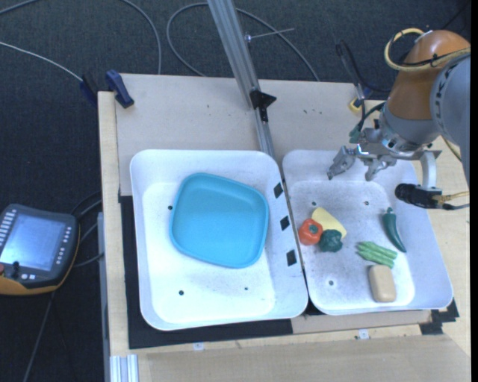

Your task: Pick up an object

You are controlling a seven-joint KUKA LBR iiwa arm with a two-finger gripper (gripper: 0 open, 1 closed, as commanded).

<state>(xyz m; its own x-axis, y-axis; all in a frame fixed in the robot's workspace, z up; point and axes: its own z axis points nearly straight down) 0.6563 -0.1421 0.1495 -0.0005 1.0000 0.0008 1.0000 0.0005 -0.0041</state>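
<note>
Beige bench (pixel 187 112) on dark carpet (pixel 45 30); cables (pixel 149 22).

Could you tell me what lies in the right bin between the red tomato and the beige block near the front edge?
In the camera view, a small green broccoli piece sits beside the red tomato; past it, bare bin floor runs to the beige block.

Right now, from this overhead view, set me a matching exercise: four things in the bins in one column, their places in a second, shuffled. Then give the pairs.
Things:
1. blue plate
2. dark green pepper
3. tan block
4. gripper

Places:
A. near corner of the right bin
B. above the right bin's far edge
C. in the left bin
D. by the right bin's right wall

Pairs: 1-C, 2-D, 3-A, 4-B
</note>
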